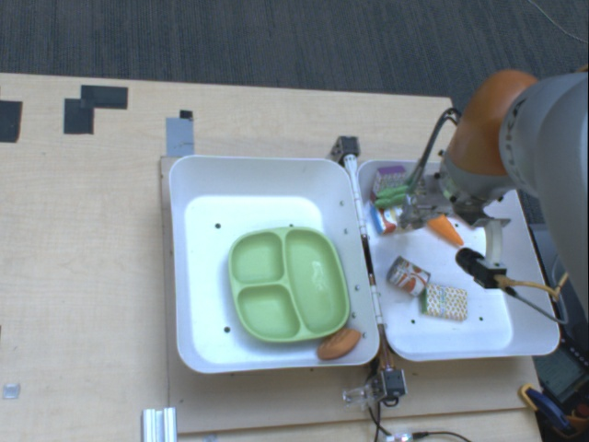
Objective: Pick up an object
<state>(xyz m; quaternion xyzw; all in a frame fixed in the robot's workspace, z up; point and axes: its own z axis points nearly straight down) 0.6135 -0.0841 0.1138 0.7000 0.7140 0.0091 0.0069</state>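
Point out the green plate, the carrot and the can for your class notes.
green plate (288,284), camera view, on the divider between compartments.
carrot (446,230), camera view, on its orange middle.
can (408,275), camera view, on its side wall.

One fixed camera looks down at a slant on both bins (276,168)

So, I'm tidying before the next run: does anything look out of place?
One thing: a brown bread-like piece sits in the left bin, wedged at the green divided plate's lower right rim rather than in a compartment. Nothing looks spilled or damaged.
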